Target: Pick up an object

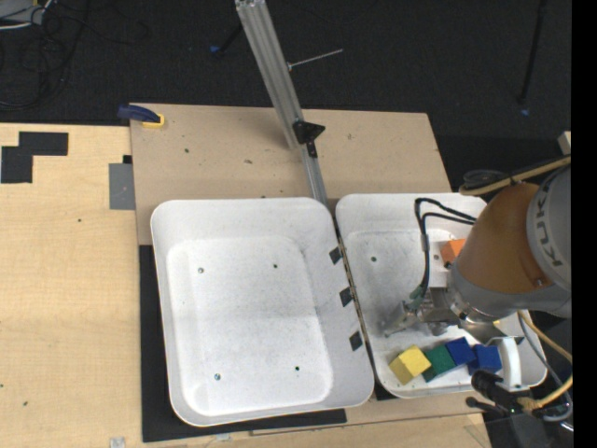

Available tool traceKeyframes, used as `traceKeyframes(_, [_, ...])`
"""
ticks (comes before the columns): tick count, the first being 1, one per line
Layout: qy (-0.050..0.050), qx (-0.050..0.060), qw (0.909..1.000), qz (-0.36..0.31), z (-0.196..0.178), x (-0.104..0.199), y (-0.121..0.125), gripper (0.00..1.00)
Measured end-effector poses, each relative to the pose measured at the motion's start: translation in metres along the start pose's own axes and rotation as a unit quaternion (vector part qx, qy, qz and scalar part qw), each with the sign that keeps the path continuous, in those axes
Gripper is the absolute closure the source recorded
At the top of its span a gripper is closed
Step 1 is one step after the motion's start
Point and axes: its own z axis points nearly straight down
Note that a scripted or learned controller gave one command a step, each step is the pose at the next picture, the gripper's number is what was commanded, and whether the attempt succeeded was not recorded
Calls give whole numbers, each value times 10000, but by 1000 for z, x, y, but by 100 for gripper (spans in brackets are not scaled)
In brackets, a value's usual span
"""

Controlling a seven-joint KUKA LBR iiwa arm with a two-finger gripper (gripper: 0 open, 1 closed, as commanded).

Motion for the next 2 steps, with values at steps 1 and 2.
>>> traceKeyframes(1, [-4,-20,10000,30,-12,-2,1,100])
traceKeyframes(2, [-11,-61,10000,-13,-74,2,2,100])
